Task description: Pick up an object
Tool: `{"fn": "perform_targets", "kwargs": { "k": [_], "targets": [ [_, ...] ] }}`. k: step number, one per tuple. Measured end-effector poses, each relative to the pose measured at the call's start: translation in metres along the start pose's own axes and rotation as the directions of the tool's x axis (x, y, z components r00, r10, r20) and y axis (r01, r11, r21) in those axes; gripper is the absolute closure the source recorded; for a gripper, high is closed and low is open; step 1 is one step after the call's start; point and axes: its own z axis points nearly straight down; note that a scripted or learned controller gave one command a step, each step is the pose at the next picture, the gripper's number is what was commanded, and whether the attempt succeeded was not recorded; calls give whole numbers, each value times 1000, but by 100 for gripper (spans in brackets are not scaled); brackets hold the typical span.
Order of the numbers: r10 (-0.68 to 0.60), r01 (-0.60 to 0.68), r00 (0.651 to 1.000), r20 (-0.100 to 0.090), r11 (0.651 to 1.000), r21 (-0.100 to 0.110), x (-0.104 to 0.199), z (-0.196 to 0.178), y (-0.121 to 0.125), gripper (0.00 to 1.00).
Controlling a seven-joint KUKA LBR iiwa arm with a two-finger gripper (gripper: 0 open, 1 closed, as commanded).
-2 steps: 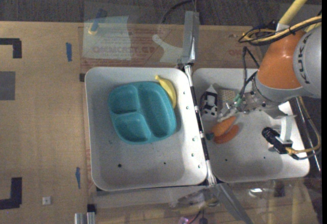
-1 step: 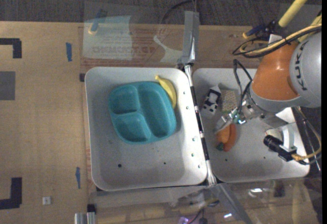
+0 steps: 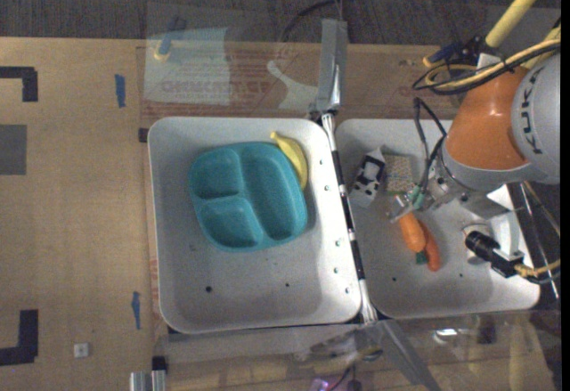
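Two orange carrot-shaped toys [image 3: 419, 240] are being hovered over, lying just beneath the jaws [image 3: 411, 200]; jaw state cannot be told. A glancing, off-centre closure is being risked, likely rolling them aside.

banana [image 3: 294, 158] partly hidden behind teal tray [image 3: 249, 195]; arm [image 3: 499, 126] cut off by right edge

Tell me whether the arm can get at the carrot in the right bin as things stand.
Probably yes. The carrot lies in the open on the right bin's floor, just below the hand, with nothing on top of it.
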Motion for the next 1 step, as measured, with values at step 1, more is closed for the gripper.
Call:
{"fn": "perform_targets", "kwargs": {
  "k": [1],
  "targets": [
    [74, -74, 997, -8, 997, 12, 10, -143, 72, 100]
  ]
}}
